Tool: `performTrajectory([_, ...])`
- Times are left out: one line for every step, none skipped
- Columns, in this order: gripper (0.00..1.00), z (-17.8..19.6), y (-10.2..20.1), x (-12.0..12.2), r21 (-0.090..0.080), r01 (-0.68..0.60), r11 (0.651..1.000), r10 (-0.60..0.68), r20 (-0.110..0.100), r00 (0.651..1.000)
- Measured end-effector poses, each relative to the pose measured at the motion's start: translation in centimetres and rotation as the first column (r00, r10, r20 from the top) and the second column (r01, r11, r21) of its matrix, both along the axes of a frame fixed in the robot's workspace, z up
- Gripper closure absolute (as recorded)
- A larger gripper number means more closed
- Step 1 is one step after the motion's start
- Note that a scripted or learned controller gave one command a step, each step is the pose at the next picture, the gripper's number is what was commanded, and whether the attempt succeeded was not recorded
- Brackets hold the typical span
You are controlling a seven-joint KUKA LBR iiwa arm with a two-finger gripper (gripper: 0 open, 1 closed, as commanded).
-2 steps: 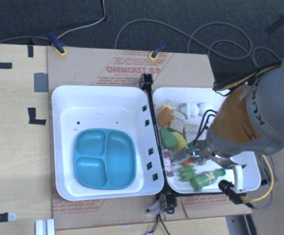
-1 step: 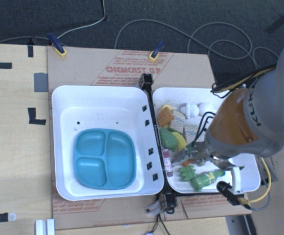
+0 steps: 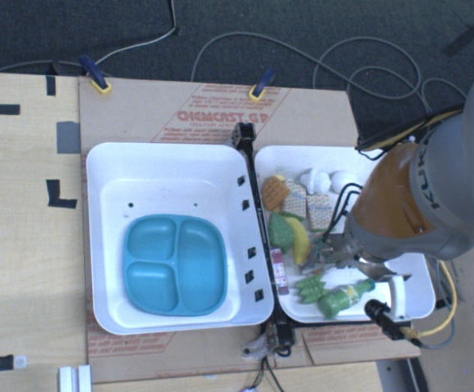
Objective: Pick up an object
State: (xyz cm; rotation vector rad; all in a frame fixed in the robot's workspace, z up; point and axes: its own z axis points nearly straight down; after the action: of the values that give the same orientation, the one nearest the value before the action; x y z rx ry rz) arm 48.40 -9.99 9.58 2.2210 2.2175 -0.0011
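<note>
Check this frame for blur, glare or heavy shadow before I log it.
Camera view: lighting is even and soft, no harsh glare on either white bin; overall slightly soft focus, so the small items beside the gripper lack detail; the blue tray reads clearly; the arm casts only faint shadow.

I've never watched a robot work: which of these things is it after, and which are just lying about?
Job: gripper; right bin with banana, green bottle, waffle.

Lying about: left bin, blue divided plate, cables, yellow clamps.
</note>
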Motion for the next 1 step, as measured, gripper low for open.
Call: performTrajectory([0.0, -0.01, 0.0, -0.01, 0.0, 0.0, 1.0, 0.0, 0.0, 1.0])
